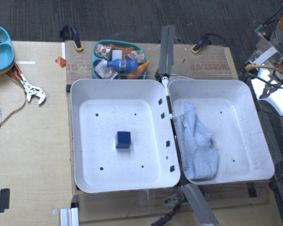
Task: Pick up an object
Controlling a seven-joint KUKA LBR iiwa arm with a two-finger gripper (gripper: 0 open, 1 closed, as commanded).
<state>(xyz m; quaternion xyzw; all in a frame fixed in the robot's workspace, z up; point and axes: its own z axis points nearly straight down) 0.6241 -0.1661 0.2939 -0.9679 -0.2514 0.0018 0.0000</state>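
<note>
Blue cube (123, 140) sits alone on the floor of the left bin (85, 173), a little nearer than its middle and slightly right of centre, well apart from every wall. It rests flat and upright, with its top face a shade lighter than its sides. In the right bin (245, 168) a pale grey-blue cloth (196, 145) lies crumpled along the left side, running from about the middle of the bin down to the near wall, where it bunches into a thicker fold. The two bins touch along a central seam set with small black clips.

Beyond the left bin, on the cardboard-covered bench, a small teal tray (98, 51) holds a jumble of packets and small items, among them a blue bottle (122, 65). Far to the left, a silver wrench (32, 91) lies on the wooden tabletop near a light-blue divided dish (4, 55). At the far right edge some cabling and pale hardware are visible; the gripper's jaws cannot be made out, so their state cannot be told.
</note>
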